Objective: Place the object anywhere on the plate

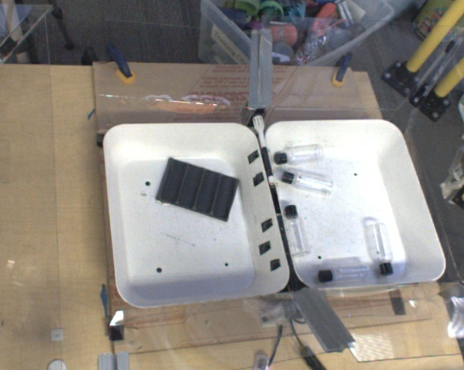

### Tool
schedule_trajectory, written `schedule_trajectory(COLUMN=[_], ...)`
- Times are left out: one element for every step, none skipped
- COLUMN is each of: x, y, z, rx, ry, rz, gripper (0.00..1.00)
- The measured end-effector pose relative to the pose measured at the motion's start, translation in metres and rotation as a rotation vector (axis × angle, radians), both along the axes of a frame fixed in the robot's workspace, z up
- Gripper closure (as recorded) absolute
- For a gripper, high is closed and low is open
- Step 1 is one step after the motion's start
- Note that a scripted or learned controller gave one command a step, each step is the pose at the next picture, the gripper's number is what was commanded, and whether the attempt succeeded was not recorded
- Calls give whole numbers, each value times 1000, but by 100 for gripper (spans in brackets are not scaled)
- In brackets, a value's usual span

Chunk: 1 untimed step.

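Vials, five of them, clear with black caps, all lie in the right bin, none on the plate. Two lie at the far left of that bin: one vial and just nearer, a second vial, both caps pointing left toward the divider. A third vial lies along the divider, cap at its far end. A fourth vial lies toward the near right, cap at its near end. A fifth vial lies against the near wall, cap to the left. The plate, dark, ribbed and rectangular, lies flat and slightly skewed in the left bin, well apart from every vial. Gripper state: cannot tell. A clear tote of coloured toys sits beyond the bins.
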<state>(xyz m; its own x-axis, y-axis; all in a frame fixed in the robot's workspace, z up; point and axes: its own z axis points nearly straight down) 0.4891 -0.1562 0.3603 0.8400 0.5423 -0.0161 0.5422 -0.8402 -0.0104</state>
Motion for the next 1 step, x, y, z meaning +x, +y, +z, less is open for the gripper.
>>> schedule_trajectory(x=[0], y=[0], z=[0], rx=[0], ry=[1], rz=[0], gripper=[0])
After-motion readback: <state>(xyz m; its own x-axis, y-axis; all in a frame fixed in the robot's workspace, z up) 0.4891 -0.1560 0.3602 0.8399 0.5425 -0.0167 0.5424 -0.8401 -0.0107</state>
